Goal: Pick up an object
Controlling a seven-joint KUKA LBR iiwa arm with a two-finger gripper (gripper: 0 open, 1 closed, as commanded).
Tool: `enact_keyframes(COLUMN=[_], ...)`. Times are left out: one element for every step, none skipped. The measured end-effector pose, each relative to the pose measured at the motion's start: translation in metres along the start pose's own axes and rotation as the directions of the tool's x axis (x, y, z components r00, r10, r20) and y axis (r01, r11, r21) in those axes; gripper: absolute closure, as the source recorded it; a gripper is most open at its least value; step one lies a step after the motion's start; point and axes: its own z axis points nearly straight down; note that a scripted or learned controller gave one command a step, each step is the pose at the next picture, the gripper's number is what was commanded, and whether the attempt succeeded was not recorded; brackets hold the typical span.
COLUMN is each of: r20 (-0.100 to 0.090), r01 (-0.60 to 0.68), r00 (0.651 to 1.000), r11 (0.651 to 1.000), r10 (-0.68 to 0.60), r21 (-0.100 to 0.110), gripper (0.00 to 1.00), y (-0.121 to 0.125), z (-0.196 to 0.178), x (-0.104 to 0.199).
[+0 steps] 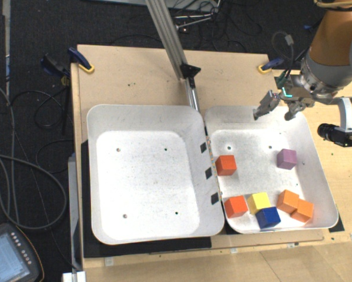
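My gripper (278, 108) hangs open over the far edge of the right bin (252, 137), with nothing between its two dark fingers. Below it in that bin lie several blocks. A purple block (287, 158) sits at mid right, nearest the gripper. An orange block (225, 165) lies close to the bin's left wall. Along the near edge are another orange block (236, 205), a yellow block (259, 201), a blue block (268, 217) and two orange blocks (297, 205) touching each other.
The left bin (143, 169) lies beside the right one on the wooden bench. A slanted metal pole (170, 31) reaches down to the gap between the bins at the far side. Clamps sit at the bench's far corners.
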Motion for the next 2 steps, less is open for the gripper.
enact_keyframes(r20=[0.001,0.000], r01=[0.001,0.002], r00=[1.000,1.000], r11=[1.000,1.000], r10=[-0.001,-0.002], r21=[-0.004,0.002], gripper=[0.00,0.00], y=[0.001,0.009], z=[-0.002,0.058], x=[0.000,0.003])
